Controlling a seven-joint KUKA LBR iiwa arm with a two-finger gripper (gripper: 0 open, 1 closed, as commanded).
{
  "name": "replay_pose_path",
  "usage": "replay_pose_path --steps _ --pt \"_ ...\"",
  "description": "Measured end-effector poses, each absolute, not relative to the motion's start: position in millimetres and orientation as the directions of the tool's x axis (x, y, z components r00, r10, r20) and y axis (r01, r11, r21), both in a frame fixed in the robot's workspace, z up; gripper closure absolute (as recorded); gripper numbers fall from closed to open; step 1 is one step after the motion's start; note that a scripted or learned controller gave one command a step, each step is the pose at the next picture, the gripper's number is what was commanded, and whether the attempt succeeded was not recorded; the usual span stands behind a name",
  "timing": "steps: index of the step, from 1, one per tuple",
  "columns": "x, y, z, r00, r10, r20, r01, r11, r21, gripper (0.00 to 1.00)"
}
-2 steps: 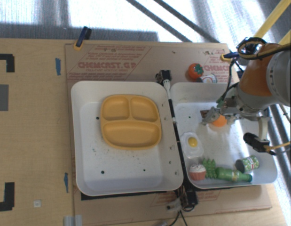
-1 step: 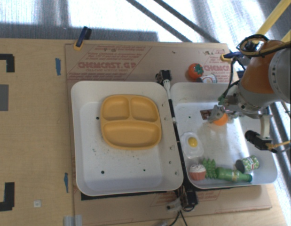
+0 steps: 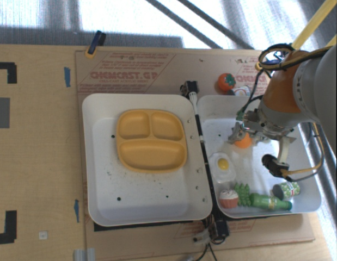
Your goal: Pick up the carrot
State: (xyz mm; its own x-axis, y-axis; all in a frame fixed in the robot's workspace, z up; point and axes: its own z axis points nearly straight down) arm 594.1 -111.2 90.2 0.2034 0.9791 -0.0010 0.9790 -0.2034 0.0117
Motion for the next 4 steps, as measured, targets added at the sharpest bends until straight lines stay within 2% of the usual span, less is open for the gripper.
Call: replay_pose_path --steps 3,4 --pt "595.6 -110.9 120.1 0.2 0.98 -0.002 0.98 -0.2 0.016 1.0" --pt "601.3 -117.8 90.0 0.575 0.818 0.005 0.818 -0.575 0.01 1.0"
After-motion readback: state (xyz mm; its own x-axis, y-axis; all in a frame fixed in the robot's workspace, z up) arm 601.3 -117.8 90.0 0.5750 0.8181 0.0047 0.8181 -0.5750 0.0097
